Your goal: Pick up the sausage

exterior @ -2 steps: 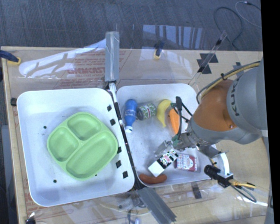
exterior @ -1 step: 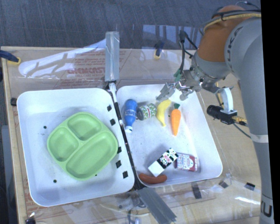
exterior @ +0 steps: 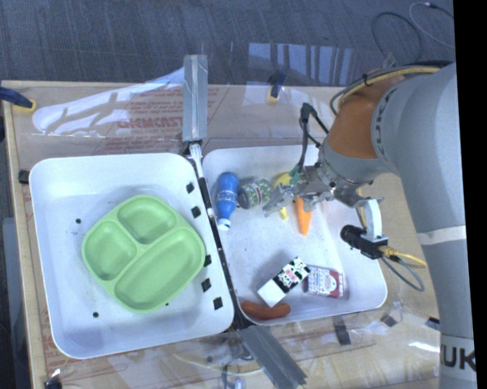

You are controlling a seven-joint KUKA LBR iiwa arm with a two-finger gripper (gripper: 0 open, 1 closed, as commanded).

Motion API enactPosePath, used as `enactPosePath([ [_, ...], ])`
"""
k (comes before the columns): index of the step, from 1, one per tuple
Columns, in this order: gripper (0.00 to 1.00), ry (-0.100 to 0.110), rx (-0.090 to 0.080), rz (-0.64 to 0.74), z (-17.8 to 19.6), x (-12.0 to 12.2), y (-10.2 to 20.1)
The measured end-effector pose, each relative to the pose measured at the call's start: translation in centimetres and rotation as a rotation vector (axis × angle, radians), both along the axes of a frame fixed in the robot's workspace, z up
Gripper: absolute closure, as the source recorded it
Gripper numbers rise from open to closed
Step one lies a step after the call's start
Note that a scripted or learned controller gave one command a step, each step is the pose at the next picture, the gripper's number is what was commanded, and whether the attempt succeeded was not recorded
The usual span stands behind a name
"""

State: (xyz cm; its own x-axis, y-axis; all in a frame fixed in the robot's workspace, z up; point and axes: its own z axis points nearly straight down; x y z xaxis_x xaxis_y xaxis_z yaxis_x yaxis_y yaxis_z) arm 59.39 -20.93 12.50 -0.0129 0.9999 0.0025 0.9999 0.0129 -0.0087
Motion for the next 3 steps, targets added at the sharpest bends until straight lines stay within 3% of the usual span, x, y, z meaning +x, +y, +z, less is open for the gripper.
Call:
enactPosePath([
  [1,0.0,-0.004,-0.001,0.034,6.6,1.4,-0.1],
  [2,0.0,-0.005,-0.001,0.122,-3.5,-1.9,0.0],
  [3,0.0,-0.005,-0.001,0.122,-3.5,-1.9,0.0],
])
